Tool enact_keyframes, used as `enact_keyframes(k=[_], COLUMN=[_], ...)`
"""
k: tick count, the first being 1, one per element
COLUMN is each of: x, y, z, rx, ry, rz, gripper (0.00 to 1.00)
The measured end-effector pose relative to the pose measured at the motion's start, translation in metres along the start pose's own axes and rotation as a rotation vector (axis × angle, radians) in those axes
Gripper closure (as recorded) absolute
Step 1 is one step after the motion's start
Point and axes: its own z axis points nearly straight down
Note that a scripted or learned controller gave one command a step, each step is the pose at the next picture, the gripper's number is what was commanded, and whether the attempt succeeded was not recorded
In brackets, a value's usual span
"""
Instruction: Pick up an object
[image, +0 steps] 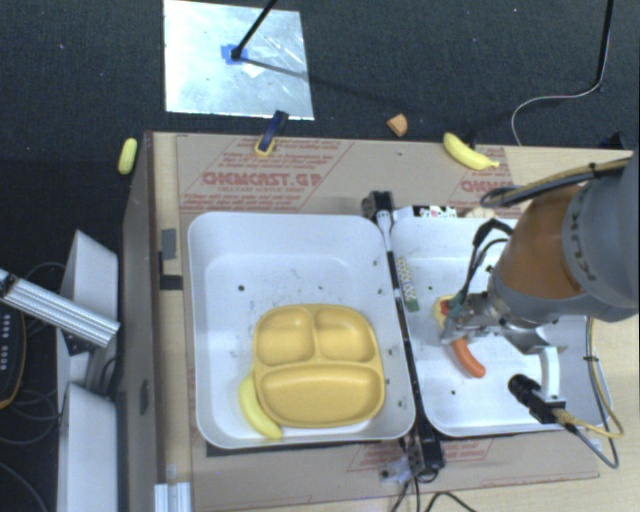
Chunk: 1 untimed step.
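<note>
In the right bin (440, 410) an orange carrot-like stick (471, 361) lies just below my gripper (461, 324). The gripper hangs low over the bin's left half, its tip close above the stick's upper end. A small yellow and red object (441, 306) sits right beside the gripper on its left. In the left bin (215, 300) a yellow divided plate (318, 362) rests with a yellow banana (255, 410) against its lower left edge.
On the cardboard behind the bins lie another banana (468, 151) and a blue and yellow clip (270, 131). An orange chunk (398, 124) and a small yellow piece (127, 155) lie on the dark floor. The divider (400, 300) separates both bins.
</note>
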Motion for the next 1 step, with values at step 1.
enact_keyframes(k=[1], x=[0.0451], y=[0.0174], z=[-0.1108], rx=[-0.002], ry=[0.000], rz=[-0.002], gripper=[1.00])
